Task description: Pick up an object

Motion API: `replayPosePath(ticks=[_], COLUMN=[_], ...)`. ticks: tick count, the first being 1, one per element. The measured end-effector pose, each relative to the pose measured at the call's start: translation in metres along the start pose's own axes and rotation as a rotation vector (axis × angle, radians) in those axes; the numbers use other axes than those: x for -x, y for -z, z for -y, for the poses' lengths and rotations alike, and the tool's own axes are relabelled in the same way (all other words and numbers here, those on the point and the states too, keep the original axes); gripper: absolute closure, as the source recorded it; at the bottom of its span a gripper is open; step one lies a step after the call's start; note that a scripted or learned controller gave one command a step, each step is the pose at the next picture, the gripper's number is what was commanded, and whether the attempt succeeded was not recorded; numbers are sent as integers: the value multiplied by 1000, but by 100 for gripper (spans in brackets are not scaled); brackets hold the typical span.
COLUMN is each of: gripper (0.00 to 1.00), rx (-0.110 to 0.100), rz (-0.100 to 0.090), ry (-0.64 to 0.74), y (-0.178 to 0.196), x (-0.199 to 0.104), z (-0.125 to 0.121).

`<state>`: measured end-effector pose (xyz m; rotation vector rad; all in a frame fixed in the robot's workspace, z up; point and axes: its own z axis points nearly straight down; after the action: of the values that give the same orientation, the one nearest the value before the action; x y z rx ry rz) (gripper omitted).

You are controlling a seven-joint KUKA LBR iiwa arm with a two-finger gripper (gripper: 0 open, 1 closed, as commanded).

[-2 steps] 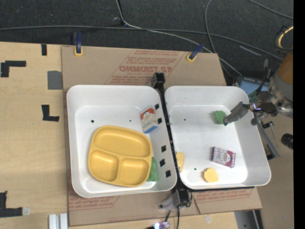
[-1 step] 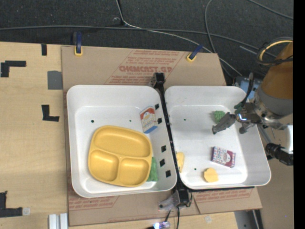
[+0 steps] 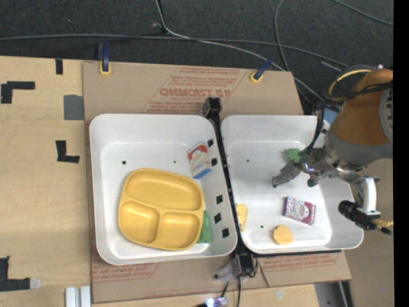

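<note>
The gripper [image 3: 295, 173] hangs over the right bin [image 3: 255, 130], its 2 fingers spread apart with nothing between them. Just below it lies a small purple packet [image 3: 299, 210], flat on the bin floor; it looks light and thin, probably crinkly, so a pinch across its short sides seems the safest hold. Near it sit a yellow chunk [image 3: 282, 235], likely soft and light, a green piece [image 3: 294, 153] beside the gripper, and a yellow scrap [image 3: 241, 213] against the left wall. The left bin [image 3: 105, 133] holds a yellow divided tray [image 3: 160, 208], stiff and wide, a small carton [image 3: 200, 160] leaning near the divider, and a green item [image 3: 206, 229].
</note>
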<state>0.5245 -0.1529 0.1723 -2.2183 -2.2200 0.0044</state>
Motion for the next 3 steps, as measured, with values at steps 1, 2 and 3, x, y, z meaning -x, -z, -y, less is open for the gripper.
replayPosePath(ticks=[1, 2, 3], gripper=[0, 100, 100], rx=[-1, 1, 7], rz=[0, -1, 1], ry=[0, 1, 1], y=[-49, -37, 22], x=[-4, -5, -6], z=[9, 9, 2])
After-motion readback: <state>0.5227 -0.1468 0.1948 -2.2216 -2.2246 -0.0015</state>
